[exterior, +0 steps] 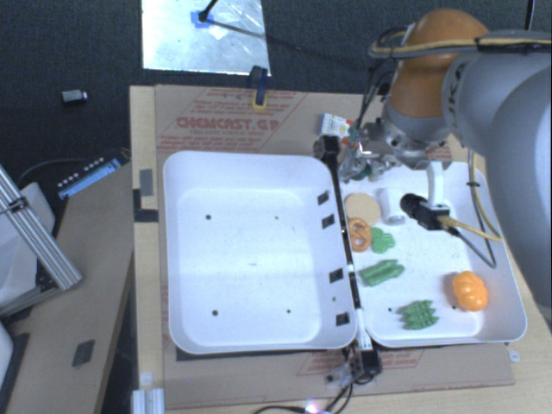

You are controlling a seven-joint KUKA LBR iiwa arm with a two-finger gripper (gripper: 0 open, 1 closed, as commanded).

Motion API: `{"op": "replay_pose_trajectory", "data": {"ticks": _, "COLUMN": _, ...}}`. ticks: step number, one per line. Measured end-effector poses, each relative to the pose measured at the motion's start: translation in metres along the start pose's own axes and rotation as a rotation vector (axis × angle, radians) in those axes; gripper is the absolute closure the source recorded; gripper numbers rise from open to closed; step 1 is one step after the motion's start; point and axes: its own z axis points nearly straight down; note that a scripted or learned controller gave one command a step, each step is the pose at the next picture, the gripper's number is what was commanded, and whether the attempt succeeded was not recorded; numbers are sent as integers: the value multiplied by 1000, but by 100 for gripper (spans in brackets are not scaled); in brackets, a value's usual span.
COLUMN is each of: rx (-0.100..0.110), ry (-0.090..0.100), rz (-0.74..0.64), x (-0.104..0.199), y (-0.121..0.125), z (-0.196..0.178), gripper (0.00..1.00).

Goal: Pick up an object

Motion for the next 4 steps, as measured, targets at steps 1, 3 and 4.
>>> {"op": "replay_pose_trajectory", "data": {"ticks": 1, "rx": 3, "ry": -1, "rz": 2, "x": 18, "y": -19, "z": -6, "gripper": 100}}
{"op": "replay_pose_trajectory", "data": {"ticks": 3, "rx": -2, "ry": -1, "rz": 0, "x": 101, "y": 0, "z": -82, "gripper": 100}}
{"op": "replay_pose_trajectory", "data": {"ticks": 4, "rx": 6, "ry": -1, "rz": 3, "x": 130, "y": -69, "z": -113, "gripper": 100}}
